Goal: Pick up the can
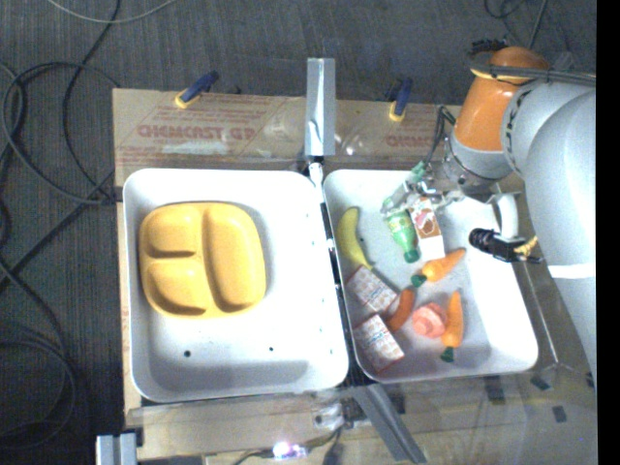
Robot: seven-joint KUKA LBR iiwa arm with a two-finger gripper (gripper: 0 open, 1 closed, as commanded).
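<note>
The grey arm with its orange band reaches in from the upper right of the frame, its gripper (418,184) low over the upper part of the right white bin (504,347). How far the hand is open cannot be told. Just below it lies a small green can (403,232), tilted, beside a red-and-white packet (424,219). A yellow banana (353,237) lies to the left, orange carrots (443,265) and a pink toy (427,322) lower down. The left white bin (232,366) holds a yellow divided tray (203,258).
</note>
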